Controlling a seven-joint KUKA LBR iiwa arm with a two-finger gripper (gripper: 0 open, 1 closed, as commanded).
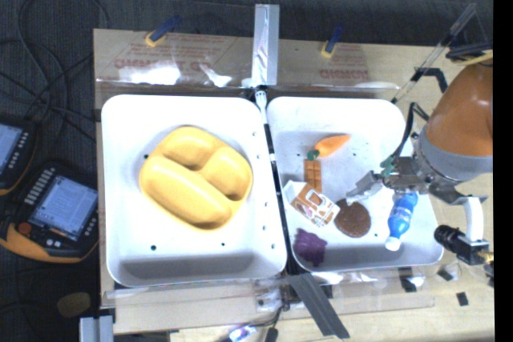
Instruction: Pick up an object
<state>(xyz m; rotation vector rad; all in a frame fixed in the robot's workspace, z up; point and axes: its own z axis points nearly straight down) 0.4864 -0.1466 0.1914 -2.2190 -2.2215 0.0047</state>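
Note:
The right bin holds several small items. An orange carrot lies near its back, with a small brown bar just in front of it. A white and orange packet sits beside a round brown disc, and a purple bunch lies at the front wall. A blue and white bottle lies tilted at the right side. My gripper hangs low over the right bin, just above the brown disc and left of the bottle, with nothing seen in its grasp.
The left bin holds a large yellow banana-like lump. The arm's grey wrist and orange band cover the right bin's right wall. A pendant with a screen and cables lie left of the bench.

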